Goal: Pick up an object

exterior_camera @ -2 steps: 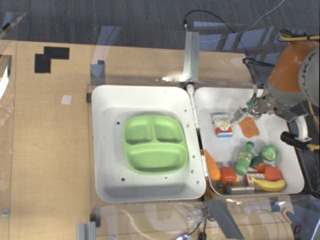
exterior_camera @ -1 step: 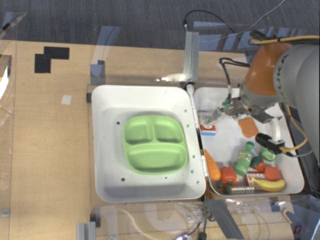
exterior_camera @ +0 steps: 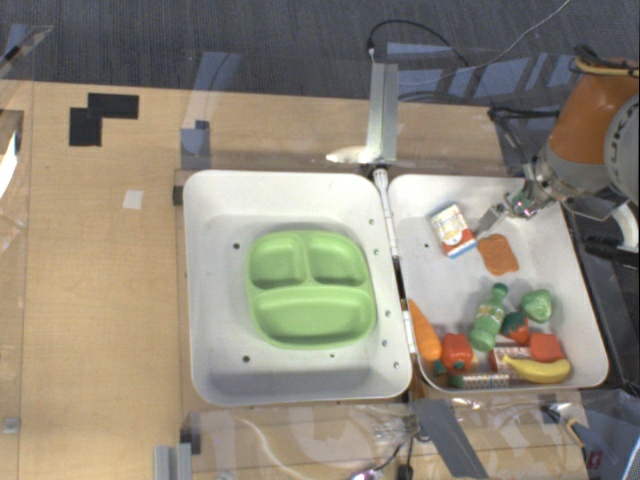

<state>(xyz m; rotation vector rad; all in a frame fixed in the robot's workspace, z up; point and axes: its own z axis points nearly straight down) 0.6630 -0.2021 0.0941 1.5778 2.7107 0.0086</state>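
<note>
The gripper [exterior_camera: 497,218] is seen lowered into the right bin [exterior_camera: 590,298], between a small carton [exterior_camera: 452,230] and an orange slab [exterior_camera: 498,255]; whether its fingers are spread cannot be told. Toy foods, apparently including a banana [exterior_camera: 540,370], are heaped near the bin's front. A green tray [exterior_camera: 308,288] is set in the left bin [exterior_camera: 215,268].

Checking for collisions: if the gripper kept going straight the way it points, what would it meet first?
Likely the small carton: the gripper points down-left toward it, with the orange patty just beside that line. Depth is unclear.
</note>
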